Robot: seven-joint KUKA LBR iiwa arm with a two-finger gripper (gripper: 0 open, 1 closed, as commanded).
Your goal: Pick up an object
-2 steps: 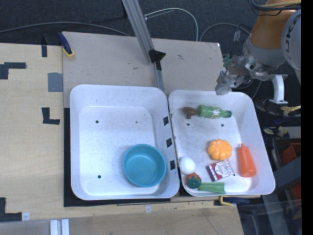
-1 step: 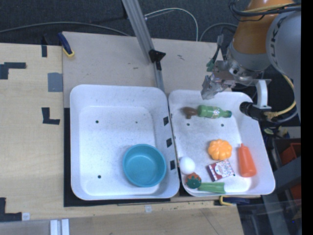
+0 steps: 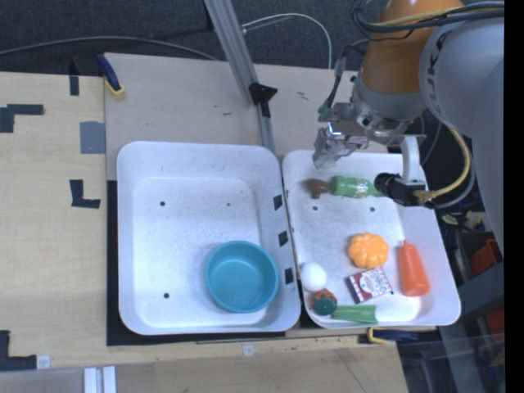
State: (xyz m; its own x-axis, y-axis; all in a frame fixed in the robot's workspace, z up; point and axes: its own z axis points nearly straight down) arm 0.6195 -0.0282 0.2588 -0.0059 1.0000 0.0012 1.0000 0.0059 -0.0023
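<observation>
Objects to pick from all lie low in the right white plastic bin, so no pick looks done yet. Biggest first: the pale wooden desk carries two bins side by side. The left white bin has a round blue plastic bowl in its near part. The right bin has a long orange carrot-shaped toy, a green bottle-shaped toy with a brown end, an orange pumpkin-shaped toy, a small red and white box, a flat green stick-shaped toy, a small white ball and a tiny red and green toy. The grey metal pincer hangs over the far edge of the right bin, just beside the green bottle toy. I see nothing held in it, and I cannot tell how wide it is. It looks like coming down, grabbing and lifting are all left to do.
</observation>
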